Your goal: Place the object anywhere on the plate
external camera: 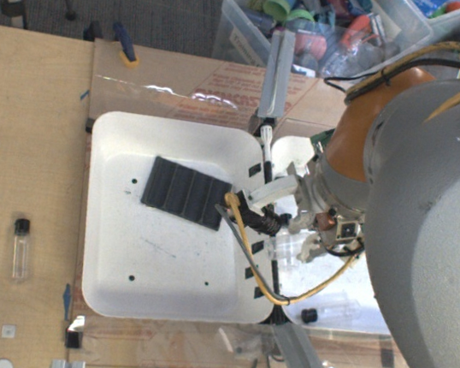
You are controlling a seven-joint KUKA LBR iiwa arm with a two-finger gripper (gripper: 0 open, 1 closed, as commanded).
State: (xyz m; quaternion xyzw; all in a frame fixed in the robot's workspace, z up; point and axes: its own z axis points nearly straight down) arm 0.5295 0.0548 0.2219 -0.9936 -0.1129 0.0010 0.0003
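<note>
The plate [184, 191] is a flat black ridged rectangle lying in the upper middle of the left white bin [153, 288]. My gripper [294, 243] hangs over the divide between the two bins, just right of the plate's right end, under the orange-banded wrist [368, 131]. Cables and the wrist housing crowd around it. A small clear vial with a black cap [322, 312] lies in the right bin [365, 317], below and to the right of the gripper. The arm's grey body hides most of the right bin.
A second clear vial with a black cap [21, 248] lies on the wooden bench left of the bins. A clear tub of colourful toys [326, 16] stands behind the bins. A metal rail [276, 73] runs along the divide.
</note>
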